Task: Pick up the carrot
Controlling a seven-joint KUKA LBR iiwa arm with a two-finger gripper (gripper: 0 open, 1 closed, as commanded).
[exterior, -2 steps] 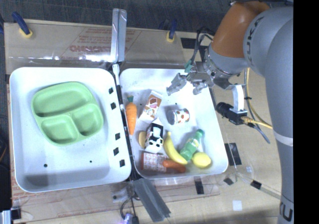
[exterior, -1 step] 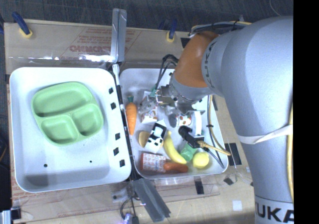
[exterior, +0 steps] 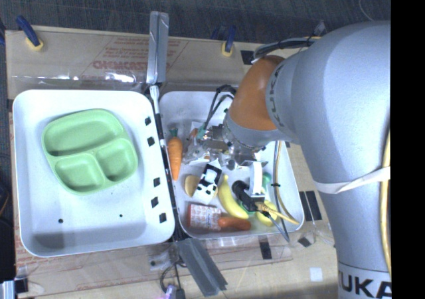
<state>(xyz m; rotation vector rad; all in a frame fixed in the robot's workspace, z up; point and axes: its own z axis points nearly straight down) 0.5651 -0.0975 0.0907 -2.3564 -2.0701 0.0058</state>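
Overhead slanted view of table (exterior: 80,45) w/ two shallow white bins side by side. Left bin (exterior: 40,224): holds a pale green divided tray (exterior: 89,149), three compartments, lying toward the upper-left part of the bin. Right bin (exterior: 174,101): crowded w/ small items. Carrot (exterior: 174,156) lies at the right bin's left wall, just beside the divider between bins, long axis running roughly top-to-bottom, green stub end up, tip pointing down. Below the carrot: a small pale rounded item, then a black-and-white patterned block (exterior: 209,183), tilted. Yellow banana (exterior: 230,200) right of that block, curving toward the lower right. Bottle w/ reddish label (exterior: 202,216) lies on its side along the bin's lower edge, touching or just beside the banana's lower end.

Arm (exterior: 332,111) enters from the right, grey, orange band (exterior: 255,95) above the wrist, reaching over the right bin's centre. Gripper (exterior: 222,148) sits amid cables and clutter to the right of the carrot, near but apart from it; finger spread too obscured to judge, cannot tell whether wide or narrow. Carrot not seen between fingers.
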